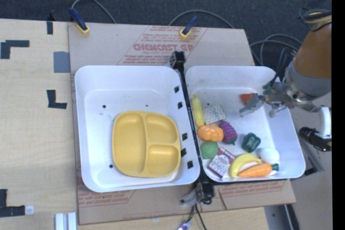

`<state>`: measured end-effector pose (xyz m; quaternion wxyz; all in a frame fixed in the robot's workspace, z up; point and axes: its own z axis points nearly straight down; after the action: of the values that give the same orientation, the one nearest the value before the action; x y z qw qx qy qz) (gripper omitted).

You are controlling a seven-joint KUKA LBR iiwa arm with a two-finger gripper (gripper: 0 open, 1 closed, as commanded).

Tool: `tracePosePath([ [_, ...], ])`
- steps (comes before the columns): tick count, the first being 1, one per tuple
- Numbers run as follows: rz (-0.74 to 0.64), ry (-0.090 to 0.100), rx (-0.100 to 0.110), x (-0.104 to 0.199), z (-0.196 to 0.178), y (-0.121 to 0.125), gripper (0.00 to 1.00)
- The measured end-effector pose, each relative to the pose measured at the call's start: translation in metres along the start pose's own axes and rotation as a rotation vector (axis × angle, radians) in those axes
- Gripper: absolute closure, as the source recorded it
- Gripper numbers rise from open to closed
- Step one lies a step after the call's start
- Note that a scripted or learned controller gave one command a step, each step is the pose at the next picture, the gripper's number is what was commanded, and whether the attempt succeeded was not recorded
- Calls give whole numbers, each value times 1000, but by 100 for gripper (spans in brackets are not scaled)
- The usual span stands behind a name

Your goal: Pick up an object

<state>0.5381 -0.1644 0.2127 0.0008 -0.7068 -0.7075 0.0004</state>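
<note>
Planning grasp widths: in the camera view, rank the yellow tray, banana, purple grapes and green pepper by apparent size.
1. yellow tray, by far the largest
2. banana
3. purple grapes and green pepper: they look about alike, so I won't rank them.

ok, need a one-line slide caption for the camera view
KUKA gripper hovers over the right bin of toy food; yellow divided tray sits in the left bin.

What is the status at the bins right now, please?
Gripper over right bin, nothing seen between fingers. Toy food clustered low-left: banana, carrot, grapes. Yellow tray in left bin.
</note>
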Motion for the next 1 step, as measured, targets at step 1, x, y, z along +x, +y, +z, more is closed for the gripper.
tracePosePath([
  [1,0,-2,-1,-24,118,96,0],
])
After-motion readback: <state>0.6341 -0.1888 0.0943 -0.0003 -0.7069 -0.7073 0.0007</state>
